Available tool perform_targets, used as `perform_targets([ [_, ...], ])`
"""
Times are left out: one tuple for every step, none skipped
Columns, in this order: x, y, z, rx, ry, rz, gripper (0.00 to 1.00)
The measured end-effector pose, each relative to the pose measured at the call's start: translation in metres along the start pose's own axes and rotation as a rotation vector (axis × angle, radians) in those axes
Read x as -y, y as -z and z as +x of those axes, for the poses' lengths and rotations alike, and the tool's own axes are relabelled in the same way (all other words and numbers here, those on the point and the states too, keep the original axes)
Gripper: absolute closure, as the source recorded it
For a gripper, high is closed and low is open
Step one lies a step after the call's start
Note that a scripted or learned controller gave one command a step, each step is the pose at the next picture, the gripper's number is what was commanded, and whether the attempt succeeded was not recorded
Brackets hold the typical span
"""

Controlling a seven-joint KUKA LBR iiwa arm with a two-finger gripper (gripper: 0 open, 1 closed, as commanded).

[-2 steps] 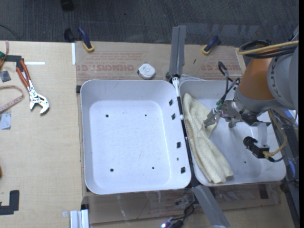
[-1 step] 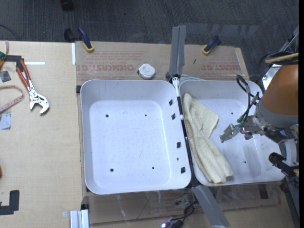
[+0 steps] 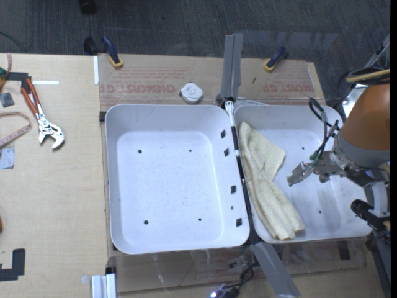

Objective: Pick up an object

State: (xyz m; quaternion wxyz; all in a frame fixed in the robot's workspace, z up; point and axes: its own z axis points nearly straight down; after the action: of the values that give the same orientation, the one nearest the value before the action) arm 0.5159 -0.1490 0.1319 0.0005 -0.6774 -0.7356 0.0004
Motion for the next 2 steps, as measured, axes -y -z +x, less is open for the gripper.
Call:
perform_targets([
  [-0.055,0.003,-0.051,0.001,-0.232,-0.001,0.0],
  [-0.024,0.108,-0.036,0.002,-0.457,0.001,0.0],
])
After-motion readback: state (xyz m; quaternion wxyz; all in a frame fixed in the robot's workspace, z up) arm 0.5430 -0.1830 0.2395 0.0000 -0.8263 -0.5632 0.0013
